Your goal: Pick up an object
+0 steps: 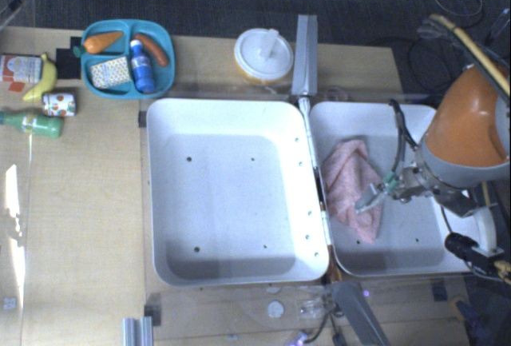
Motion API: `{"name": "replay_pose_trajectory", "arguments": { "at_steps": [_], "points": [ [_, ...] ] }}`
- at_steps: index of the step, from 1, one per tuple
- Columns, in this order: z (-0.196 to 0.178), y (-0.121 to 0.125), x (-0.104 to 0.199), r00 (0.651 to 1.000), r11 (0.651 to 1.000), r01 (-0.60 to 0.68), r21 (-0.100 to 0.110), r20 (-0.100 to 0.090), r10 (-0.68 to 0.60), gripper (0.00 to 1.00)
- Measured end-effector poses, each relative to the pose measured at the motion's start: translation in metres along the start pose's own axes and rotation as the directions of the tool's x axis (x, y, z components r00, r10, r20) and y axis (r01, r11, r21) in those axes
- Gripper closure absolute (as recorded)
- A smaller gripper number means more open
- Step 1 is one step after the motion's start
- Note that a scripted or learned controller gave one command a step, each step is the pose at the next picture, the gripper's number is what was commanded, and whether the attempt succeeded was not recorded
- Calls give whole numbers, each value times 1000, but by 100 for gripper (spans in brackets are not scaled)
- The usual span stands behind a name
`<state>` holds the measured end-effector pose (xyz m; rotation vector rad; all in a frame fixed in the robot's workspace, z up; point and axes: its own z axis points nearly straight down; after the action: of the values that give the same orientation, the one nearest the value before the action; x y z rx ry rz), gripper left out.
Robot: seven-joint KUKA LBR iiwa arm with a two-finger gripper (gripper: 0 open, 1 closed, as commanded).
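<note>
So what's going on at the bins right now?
The arm reaches into the right bin, its gripper down at the right edge of a crumpled pink cloth lying against that bin's left wall. Whether the cloth is grasped cannot be told; it lies on the bin floor. The left bin sits alongside.

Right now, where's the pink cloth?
The pink cloth lies in the right bin, near its left wall, with the gripper at its right edge.

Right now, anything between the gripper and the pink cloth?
Nothing visible. In the camera view the gripper sits at the right edge of the pink cloth in the right bin, overlapping it; contact can't be confirmed.
</note>
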<state>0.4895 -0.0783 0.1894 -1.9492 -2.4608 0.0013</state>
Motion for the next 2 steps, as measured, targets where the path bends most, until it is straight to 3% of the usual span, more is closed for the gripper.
{"name": "replay_pose_trajectory", "arguments": {
  "at_steps": [1,2],
  "points": [
    [99,30,-26,994,993,113,-16,8,-113,0],
    [99,30,-26,994,993,113,-17,9,-113,0]
  ]
}}
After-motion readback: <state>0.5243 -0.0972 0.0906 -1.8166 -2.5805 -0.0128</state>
